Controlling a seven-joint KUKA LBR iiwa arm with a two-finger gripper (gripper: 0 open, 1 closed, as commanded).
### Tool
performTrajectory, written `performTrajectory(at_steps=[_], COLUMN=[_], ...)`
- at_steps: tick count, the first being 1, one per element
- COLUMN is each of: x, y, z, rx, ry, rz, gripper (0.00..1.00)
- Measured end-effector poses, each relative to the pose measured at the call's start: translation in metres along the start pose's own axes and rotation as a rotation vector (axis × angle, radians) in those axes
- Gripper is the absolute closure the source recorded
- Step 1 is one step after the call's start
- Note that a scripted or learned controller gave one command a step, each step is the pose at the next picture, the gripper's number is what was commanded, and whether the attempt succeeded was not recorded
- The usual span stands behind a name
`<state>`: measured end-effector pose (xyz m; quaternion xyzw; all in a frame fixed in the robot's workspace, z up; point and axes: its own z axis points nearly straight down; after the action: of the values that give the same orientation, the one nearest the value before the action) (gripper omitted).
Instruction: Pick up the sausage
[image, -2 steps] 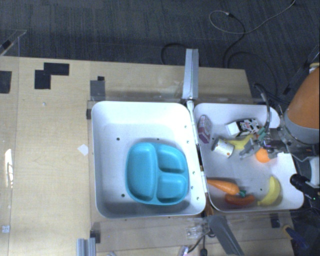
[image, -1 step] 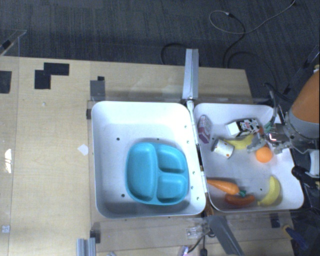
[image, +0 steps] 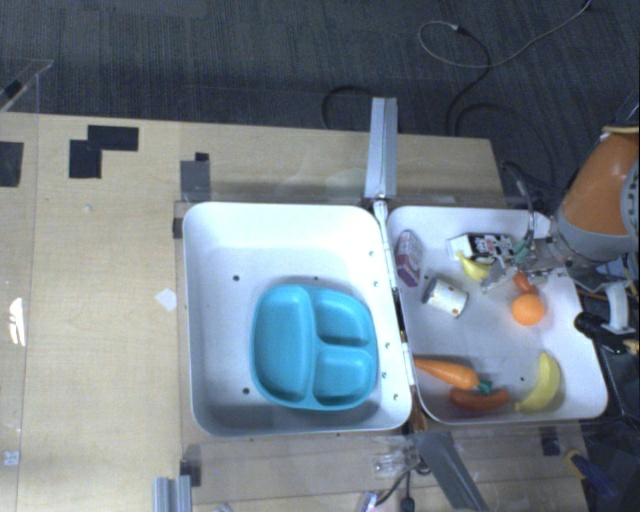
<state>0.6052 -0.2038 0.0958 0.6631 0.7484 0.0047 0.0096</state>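
The sausage, reddish brown, lies along the near wall of the right bin, between the carrot and the banana. My gripper reaches in from the right at the far side of that bin, well away from the sausage. It hovers over a small yellow item and a small red-orange piece. Nothing can be made out between its fingers.
The right bin also holds an orange ball, a white cup on its side, a purple and white packet and a white printed item. A blue divided plate sits in the left bin.
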Motion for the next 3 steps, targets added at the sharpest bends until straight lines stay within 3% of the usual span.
performTrajectory(at_steps=[1,2,3], x=[0.0,-0.022,-0.022], y=[0.002,0.043,0.043], z=[-0.012,0.008,0.008], rx=[-0.007,0.102,0.101], ry=[-0.003,0.019,0.019], rz=[-0.001,0.105,0.105], gripper=[1.0,1.0,0.0])
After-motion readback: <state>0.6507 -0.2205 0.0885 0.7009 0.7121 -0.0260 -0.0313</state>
